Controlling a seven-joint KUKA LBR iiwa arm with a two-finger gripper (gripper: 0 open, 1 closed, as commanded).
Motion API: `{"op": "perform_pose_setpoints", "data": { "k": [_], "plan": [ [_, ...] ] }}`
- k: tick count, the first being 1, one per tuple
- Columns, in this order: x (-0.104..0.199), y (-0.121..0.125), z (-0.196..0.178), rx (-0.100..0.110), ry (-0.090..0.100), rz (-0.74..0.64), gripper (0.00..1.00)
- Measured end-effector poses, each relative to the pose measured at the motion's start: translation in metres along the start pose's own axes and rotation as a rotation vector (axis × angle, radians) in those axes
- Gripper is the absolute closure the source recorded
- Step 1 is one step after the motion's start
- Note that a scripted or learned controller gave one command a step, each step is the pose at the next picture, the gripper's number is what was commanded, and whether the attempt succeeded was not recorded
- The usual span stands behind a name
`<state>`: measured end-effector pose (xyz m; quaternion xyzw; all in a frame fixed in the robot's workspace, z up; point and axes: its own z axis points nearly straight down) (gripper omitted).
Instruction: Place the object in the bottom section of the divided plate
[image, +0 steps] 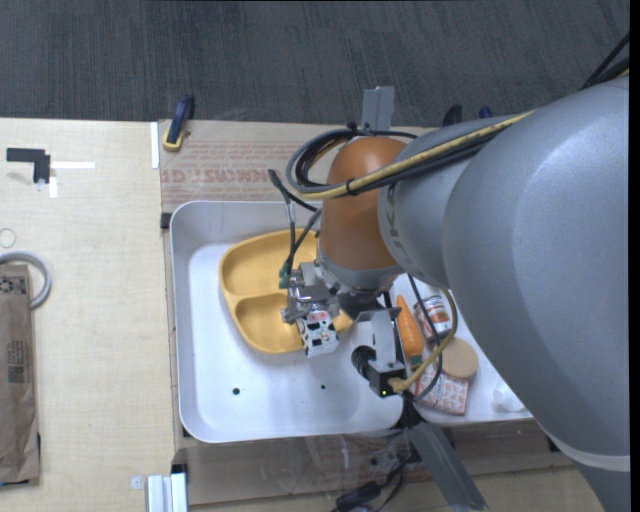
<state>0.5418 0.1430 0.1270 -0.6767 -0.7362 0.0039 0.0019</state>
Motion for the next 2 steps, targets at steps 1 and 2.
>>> {"op": "perform_pose_setpoints", "data": {
  "k": [1, 2],
  "plan": [
    [0.0425, 0.0128, -0.1544, -0.001, -0.003, 0.025, 1.00],
    [0.0425, 0.0128, -0.1544, -0.001, -0.003, 0.025, 0.00]
  ]
}}
